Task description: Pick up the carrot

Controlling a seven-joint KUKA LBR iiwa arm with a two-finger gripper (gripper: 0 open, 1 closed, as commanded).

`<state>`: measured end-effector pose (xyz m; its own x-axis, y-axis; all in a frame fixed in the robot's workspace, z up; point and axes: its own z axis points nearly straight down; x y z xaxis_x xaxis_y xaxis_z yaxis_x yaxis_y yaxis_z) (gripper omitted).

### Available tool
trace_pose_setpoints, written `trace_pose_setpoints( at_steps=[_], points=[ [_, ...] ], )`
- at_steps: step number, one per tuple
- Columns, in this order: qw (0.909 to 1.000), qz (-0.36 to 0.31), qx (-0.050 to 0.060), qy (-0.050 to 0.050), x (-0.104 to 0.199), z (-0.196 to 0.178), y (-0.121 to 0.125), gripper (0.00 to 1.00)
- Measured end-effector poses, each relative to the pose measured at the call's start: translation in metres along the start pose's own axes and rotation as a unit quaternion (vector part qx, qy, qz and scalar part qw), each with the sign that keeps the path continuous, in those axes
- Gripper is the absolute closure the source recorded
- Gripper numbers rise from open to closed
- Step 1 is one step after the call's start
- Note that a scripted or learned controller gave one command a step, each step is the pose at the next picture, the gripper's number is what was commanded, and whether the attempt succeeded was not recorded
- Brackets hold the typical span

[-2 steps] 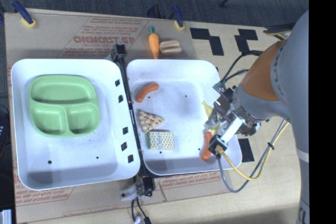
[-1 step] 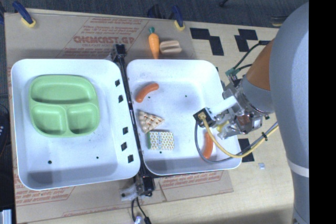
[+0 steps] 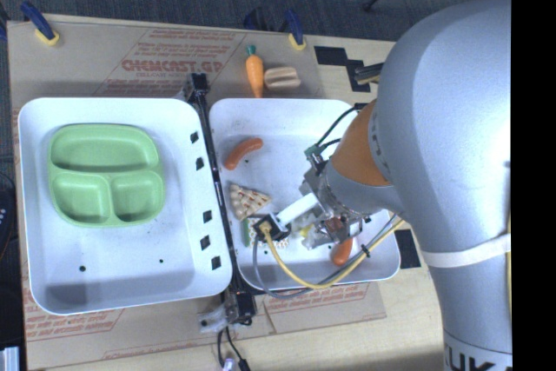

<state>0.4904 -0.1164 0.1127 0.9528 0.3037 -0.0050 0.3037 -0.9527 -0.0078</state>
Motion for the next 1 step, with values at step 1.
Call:
trace_pose_setpoints(
  at_steps=[1],
  points=[
    [0.9901,-0.140,-0.002,0.001,-0.0076,-0.1675,-0.0257,1.00]
  ],
)
